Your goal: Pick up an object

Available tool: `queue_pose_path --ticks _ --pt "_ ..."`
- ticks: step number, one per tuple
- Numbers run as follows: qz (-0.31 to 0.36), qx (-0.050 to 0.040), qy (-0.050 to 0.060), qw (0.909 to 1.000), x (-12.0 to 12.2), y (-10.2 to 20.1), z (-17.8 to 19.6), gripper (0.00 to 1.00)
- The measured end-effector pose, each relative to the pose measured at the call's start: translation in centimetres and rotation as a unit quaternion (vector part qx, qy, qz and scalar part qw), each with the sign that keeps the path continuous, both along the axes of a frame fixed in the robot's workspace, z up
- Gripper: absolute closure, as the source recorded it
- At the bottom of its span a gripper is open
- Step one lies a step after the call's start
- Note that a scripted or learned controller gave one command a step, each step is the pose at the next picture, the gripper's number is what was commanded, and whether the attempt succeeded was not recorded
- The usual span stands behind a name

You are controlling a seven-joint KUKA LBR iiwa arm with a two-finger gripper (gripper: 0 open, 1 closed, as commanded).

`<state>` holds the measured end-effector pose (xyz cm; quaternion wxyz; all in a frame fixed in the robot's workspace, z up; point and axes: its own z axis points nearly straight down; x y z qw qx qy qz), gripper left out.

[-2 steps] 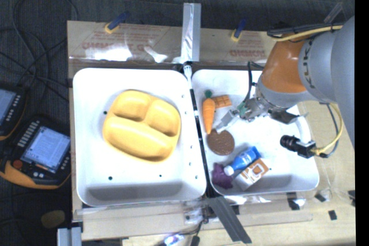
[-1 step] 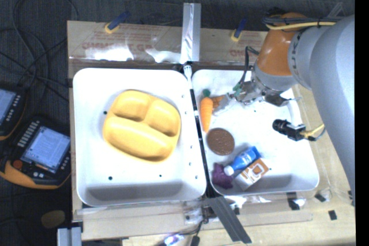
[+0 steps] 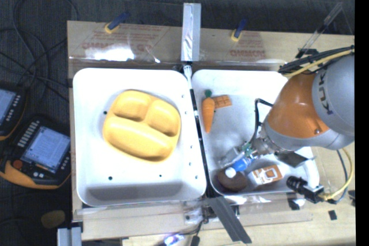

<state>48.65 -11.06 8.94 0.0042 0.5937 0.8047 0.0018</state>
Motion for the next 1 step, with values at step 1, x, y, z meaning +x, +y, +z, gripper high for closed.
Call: queue_pose_path --ticks 1 --pt "0.112 -0.001 -0.001 0.9937 2.05 -4.02 -0.01 0.0"
